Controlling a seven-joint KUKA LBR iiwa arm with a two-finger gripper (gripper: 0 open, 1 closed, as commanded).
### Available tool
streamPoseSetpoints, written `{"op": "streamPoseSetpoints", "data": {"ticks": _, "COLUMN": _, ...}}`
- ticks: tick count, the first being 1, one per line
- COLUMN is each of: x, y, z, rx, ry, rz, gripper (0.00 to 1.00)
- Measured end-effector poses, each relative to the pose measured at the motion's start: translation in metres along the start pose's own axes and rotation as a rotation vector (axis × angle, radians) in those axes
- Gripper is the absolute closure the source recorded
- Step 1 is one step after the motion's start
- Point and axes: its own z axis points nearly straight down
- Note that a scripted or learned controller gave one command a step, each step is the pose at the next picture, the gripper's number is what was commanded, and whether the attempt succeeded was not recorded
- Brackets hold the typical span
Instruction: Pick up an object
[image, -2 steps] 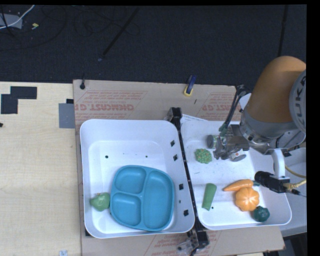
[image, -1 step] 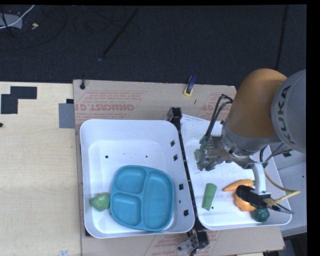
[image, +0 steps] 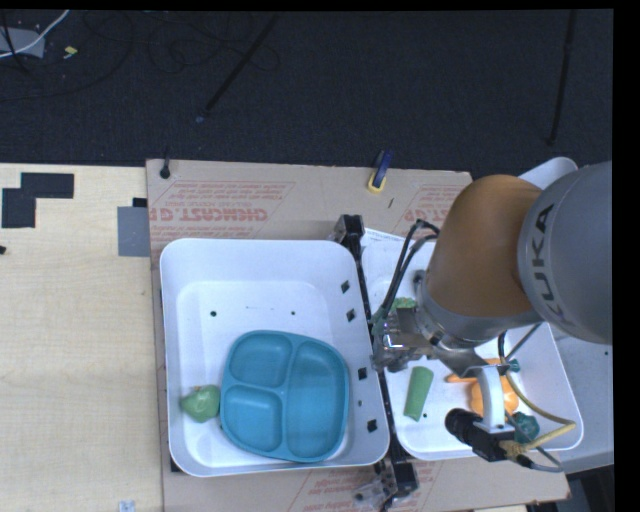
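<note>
Green, stubby and cylinder-like, the green piece (image: 418, 392) lies in the right bin (image: 566, 385), its long axis running nearly straight toward and away from the camera. The gripper (image: 400, 340) hangs just above its far end; how its claw stands, I cannot tell. An orange toy (image: 488, 392) sits beside the green piece. The left bin (image: 190, 275) holds a blue divided plate (image: 283, 396) and a pale green lump (image: 200, 403).
</note>
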Motion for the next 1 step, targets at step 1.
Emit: {"op": "streamPoseSetpoints", "data": {"ticks": 1, "x": 0.0158, "y": -0.0096, "z": 0.0049, "rx": -0.002, "ry": -0.001, "rz": 0.002, "gripper": 1.0}}
